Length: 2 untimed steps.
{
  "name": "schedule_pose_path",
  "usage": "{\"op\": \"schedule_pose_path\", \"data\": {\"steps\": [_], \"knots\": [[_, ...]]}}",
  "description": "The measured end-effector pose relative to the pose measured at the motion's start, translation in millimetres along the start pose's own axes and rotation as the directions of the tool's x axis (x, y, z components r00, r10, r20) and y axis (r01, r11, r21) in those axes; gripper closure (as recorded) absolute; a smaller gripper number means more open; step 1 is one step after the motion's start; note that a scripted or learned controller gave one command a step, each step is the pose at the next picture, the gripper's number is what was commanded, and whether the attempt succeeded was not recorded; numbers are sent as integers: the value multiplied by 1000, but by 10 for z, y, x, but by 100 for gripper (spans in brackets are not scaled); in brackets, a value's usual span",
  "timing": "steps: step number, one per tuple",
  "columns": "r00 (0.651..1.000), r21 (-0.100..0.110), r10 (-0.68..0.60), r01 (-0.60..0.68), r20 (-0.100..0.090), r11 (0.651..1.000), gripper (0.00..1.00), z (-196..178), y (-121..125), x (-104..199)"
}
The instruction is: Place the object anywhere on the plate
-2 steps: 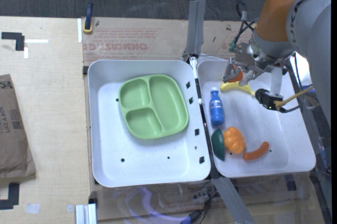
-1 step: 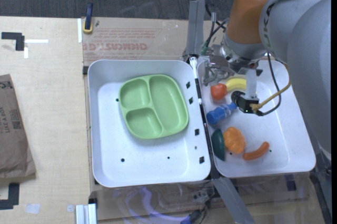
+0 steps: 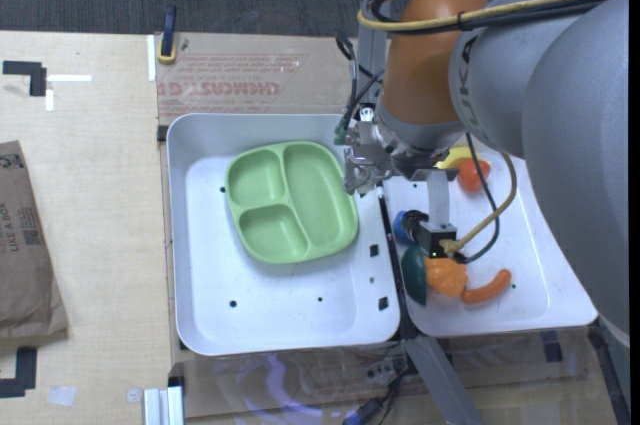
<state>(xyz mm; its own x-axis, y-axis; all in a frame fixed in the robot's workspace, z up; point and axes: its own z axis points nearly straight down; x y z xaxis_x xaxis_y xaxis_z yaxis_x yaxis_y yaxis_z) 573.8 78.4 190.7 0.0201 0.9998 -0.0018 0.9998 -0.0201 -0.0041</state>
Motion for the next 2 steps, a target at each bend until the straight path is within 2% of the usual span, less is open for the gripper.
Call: {"op": "schedule_pose_path", "data": {"steps": [1,2], "knots": [[985,-2,-171,171,0,985,100,-679,-636,505],[839,-2,-544,544,1,839,100,-683,-959,-51]]}}
